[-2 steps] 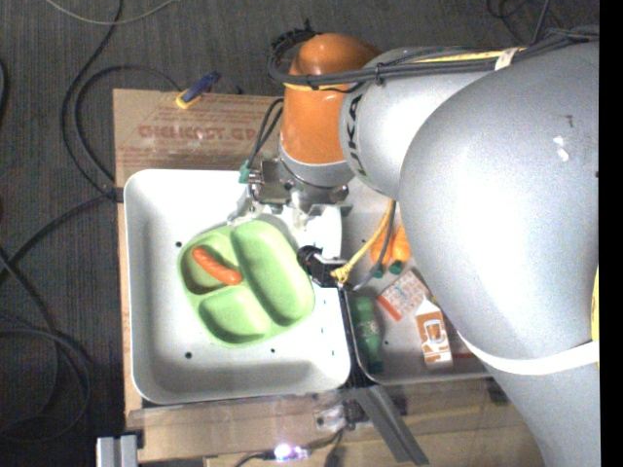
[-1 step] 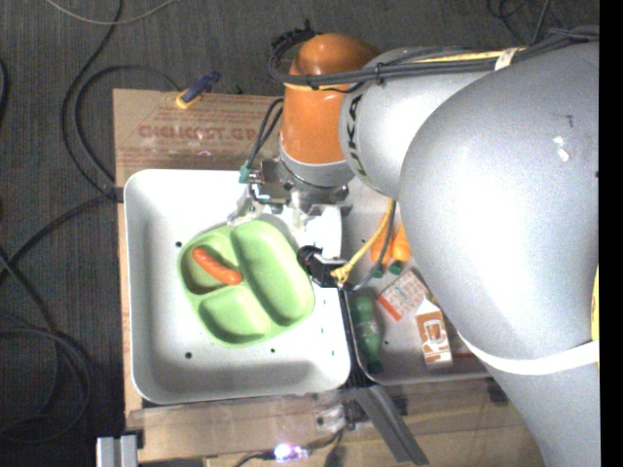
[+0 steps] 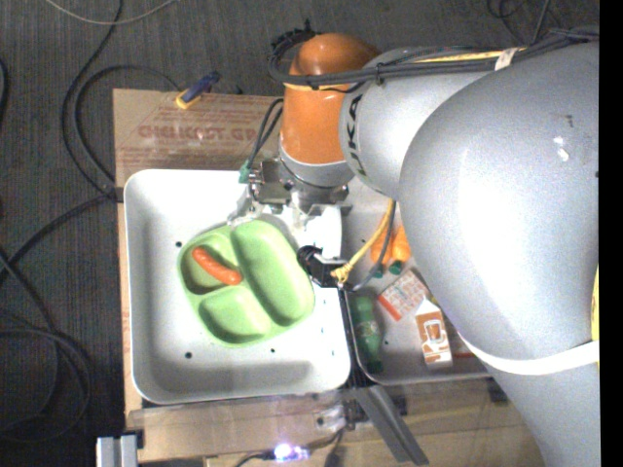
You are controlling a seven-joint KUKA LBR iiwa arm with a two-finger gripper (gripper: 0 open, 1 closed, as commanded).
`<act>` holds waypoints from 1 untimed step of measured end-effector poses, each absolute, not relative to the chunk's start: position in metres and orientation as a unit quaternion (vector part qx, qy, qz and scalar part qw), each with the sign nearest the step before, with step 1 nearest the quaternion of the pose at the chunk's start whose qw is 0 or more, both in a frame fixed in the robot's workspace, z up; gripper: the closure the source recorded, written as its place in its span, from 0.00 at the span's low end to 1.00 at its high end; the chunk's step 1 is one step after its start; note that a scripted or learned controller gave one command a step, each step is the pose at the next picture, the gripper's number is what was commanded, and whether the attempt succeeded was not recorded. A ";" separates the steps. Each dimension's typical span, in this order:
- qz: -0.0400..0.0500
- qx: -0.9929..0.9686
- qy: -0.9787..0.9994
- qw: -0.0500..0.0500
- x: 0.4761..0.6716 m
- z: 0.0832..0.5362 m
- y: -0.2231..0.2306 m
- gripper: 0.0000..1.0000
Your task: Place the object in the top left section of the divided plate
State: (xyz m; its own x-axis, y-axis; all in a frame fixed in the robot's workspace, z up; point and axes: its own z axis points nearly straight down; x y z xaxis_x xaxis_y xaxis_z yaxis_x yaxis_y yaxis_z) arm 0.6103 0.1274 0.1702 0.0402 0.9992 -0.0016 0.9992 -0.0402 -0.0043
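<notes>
A green divided plate [image 3: 255, 282] lies in the left white bin [image 3: 156, 300]. An orange carrot-like object [image 3: 216, 265] rests in the plate's upper-left section. My gripper [image 3: 277, 207] hangs just above the plate's far edge, under the orange wrist band, and the wrist hides its fingertips.
The right bin [image 3: 409, 363] holds a green bottle [image 3: 367, 329], a red-and-white packet [image 3: 401, 295] and an orange-and-white carton [image 3: 433, 337]. The arm's large grey body covers most of the right side. A cardboard sheet [image 3: 185, 134] lies behind the left bin.
</notes>
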 end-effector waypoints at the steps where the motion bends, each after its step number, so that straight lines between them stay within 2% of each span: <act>1: 0.002 -0.721 -0.693 0.001 0.610 0.170 0.127 0.00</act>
State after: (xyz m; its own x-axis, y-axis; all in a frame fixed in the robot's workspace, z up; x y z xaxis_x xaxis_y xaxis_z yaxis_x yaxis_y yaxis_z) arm 0.6103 0.1274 0.1702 0.0401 0.9992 -0.0016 0.9992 -0.0402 -0.0043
